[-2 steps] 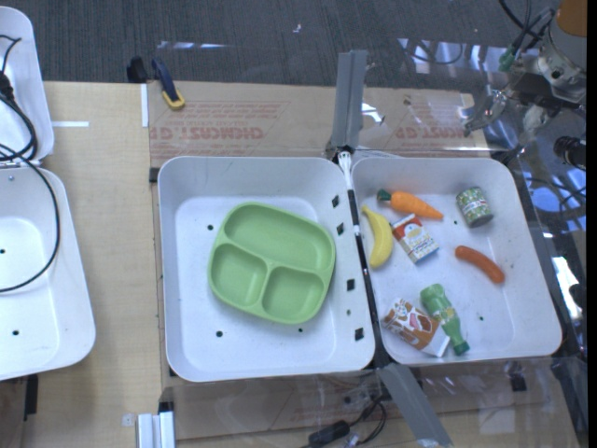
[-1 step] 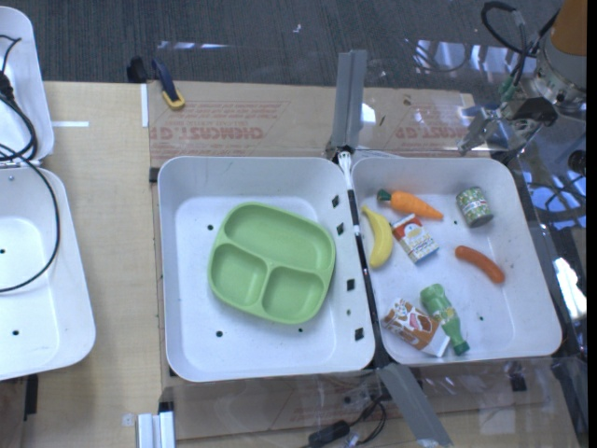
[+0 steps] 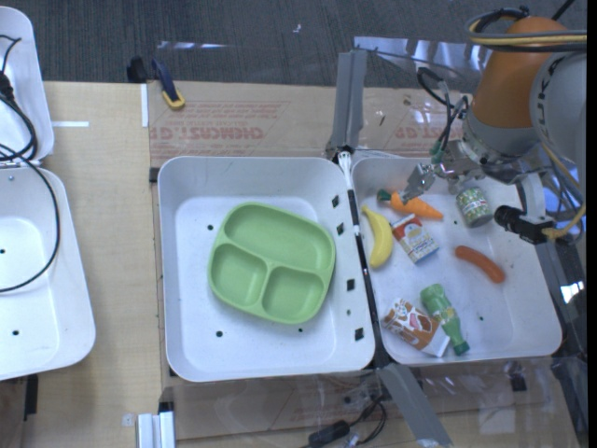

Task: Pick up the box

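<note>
Cardboard sheet (image 3: pixel 233 119): red print, upside down, roughly "CHEMCAST"; not surely readable.

The right bin (image 3: pixel 546 339) is crowded. The box (image 3: pixel 416 240) lies hemmed between the banana (image 3: pixel 378 237) just left and the carrot (image 3: pixel 415 204) just above; the floor to its right, toward the sausage (image 3: pixel 480 262), is open. Below it a bare strip separates it from the carton (image 3: pixel 413 326) and bottle (image 3: pixel 443 317). The claw (image 3: pixel 417 183) hangs over the carrot.
</note>
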Available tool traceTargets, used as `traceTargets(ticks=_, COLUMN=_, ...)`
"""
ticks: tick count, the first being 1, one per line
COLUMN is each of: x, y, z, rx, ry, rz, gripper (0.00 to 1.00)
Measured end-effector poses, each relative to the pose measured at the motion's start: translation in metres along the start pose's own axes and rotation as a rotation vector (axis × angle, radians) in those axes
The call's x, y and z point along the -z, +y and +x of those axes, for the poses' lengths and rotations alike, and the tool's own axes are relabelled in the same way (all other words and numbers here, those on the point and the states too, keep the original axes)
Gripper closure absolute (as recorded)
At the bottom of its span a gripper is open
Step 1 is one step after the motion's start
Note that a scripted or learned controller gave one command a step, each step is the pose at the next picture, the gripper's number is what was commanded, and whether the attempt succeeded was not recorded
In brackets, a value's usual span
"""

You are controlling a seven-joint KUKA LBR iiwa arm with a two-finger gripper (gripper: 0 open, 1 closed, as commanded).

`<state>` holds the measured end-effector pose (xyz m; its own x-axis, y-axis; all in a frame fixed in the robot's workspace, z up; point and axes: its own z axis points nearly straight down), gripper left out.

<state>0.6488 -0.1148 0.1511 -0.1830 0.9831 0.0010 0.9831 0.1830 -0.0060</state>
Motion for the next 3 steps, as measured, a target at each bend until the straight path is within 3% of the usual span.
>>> traceTargets(ticks=1, x=-0.063, y=-0.067, z=0.028, rx=-0.080, ry=0.001, rz=0.000, gripper=0.00)
traceTargets(ticks=2, x=-0.057, y=-0.068, z=0.027, rx=-0.084, ry=0.001, rz=0.005, gripper=1.00)
traceTargets(ticks=3, x=0.037, y=-0.051, z=0.096, rx=-0.022, ry=-0.001, rz=0.000, gripper=1.00)
